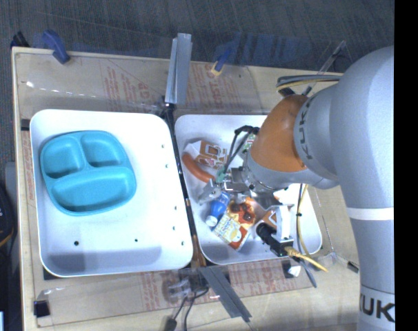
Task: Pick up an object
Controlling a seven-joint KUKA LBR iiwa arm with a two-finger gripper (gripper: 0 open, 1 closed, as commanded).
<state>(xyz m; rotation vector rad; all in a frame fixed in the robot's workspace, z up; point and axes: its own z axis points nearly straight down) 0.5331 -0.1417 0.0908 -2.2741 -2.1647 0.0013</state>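
My gripper [238, 193] reaches down into the right bin [216, 257], low over a pile of small items. Under it lie a blue and white bottle [216, 209], a yellow and orange packet [231, 230] and an orange-red piece [247, 211]. A hot dog shaped toy [196, 167] and a brown and white packet [210, 150] lie at the bin's far left. The wrist hides the fingers, and whether anything sits between them is not visible.
The left bin [154, 254] holds a blue divided plate [87, 170] in its far left half. A grey metal bar [177, 67] stands upright behind the gap between the bins. The arm covers the right bin's right half.
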